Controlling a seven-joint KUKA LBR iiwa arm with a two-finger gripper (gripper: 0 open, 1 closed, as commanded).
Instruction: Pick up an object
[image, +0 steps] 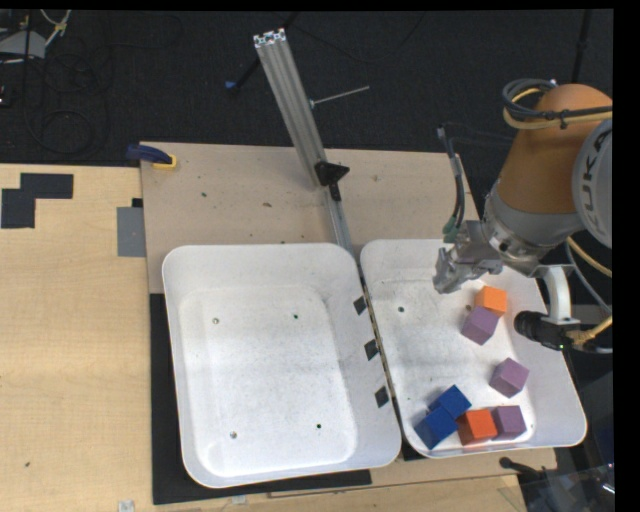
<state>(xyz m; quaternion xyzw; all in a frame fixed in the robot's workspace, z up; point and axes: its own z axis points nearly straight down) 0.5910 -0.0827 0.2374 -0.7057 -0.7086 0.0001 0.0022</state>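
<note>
Several small blocks lie in the right bin (420, 330). An orange block (492, 299) and a purple block (480, 325) sit near its upper right. Another purple block (509, 377) rests lower down. Along the front edge a blue block (442, 414), an orange block (478, 426) and a purple block (509, 421) are clustered together. My gripper (452, 277) hangs over the upper part of the right bin, just left of the upper orange block. Nothing shows between its fingers.
The left bin (265, 365) adjoins the right one, with black clips (370, 348) along the shared edge. A slanted aluminium rail (295, 110) rises behind the bins. The arm's orange band (550, 150) stands above the right bin's far corner.
</note>
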